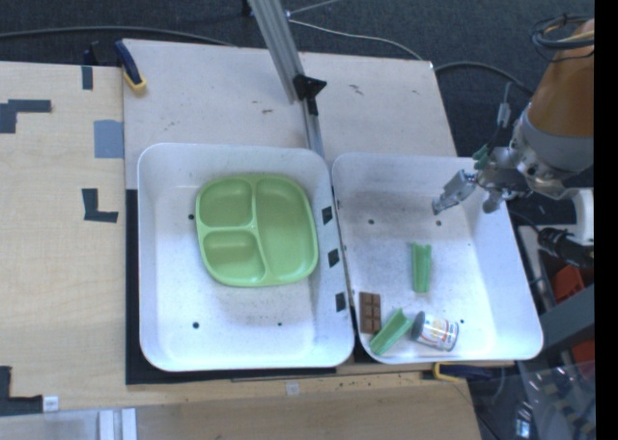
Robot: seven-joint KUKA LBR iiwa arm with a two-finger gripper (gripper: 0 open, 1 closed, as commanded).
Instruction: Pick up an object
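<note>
Small jar (436,332), well below claw (462,191)

One camera sat high above the bench (241,91) and looked down at a slant. It saw both white bins (154,235) side by side. The arm (565,110) came in from the right side.

end effector (463,192) hovers over right bin (502,264); green tray (257,230) in left bin (164,264).
</note>
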